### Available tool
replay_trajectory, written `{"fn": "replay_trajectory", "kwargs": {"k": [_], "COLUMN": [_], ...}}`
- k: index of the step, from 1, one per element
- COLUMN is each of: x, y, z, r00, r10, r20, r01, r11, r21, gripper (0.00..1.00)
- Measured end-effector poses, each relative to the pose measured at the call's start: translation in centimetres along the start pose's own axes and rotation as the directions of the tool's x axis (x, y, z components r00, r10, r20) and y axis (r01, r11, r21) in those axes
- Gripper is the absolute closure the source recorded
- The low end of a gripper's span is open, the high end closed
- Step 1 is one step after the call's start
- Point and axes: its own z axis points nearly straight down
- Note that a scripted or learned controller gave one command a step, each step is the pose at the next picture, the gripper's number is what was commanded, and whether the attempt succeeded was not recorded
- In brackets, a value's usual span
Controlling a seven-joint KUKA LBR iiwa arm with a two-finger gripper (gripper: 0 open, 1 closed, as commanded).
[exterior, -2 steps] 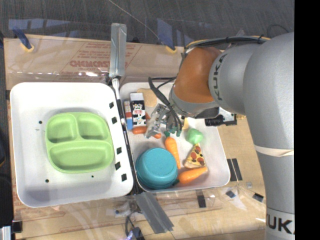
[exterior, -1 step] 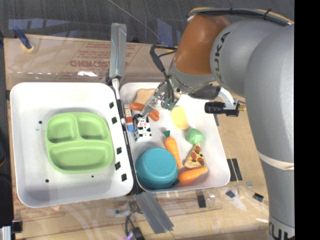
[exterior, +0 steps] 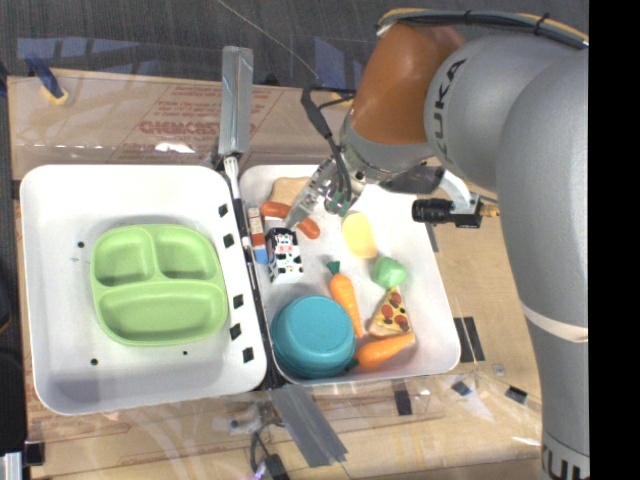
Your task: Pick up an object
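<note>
Looking down through the camera view, we find two white bins side by side on the tabletop (exterior: 90,108). The left bin (exterior: 50,268) holds a green divided plate (exterior: 158,283), lying flat near its middle. The right bin (exterior: 440,318) carries the candidates for picking, crowded together: a yellow lemon-like piece (exterior: 359,234), a green piece (exterior: 390,271) just below it, a carrot (exterior: 345,298), a pizza slice (exterior: 390,315), a second orange piece (exterior: 385,350) along the near wall, a teal bowl (exterior: 313,336) at the near left corner, a small black-and-white carton (exterior: 286,254) by the dividing wall, a red-orange sausage-like piece (exterior: 308,228), and a tan slab (exterior: 288,190) at the far left corner.

We note the arm reaching in from the right, its orange band above the wrist, with the gripper (exterior: 328,193) low over the far part of the right bin, just beside the tan slab and the sausage-like piece and near the lemon-like piece. We judge it is placed there to attempt one of those items; which one we cannot say. Whether the jaws stand apart or together we cannot tell, as the tips are small and blurred. We see nothing held between them, so we judge that no object is yet picked up.
</note>
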Motion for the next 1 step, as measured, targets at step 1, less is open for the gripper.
{"fn": "replay_trajectory", "kwargs": {"k": [1], "x": [-0.69], "y": [-5.72], "z": [3.6], "r00": [0.977], "r10": [0.213], "r20": [-0.007], "r01": [-0.213], "r11": [0.977], "r21": [0.006], "gripper": [1.0]}}
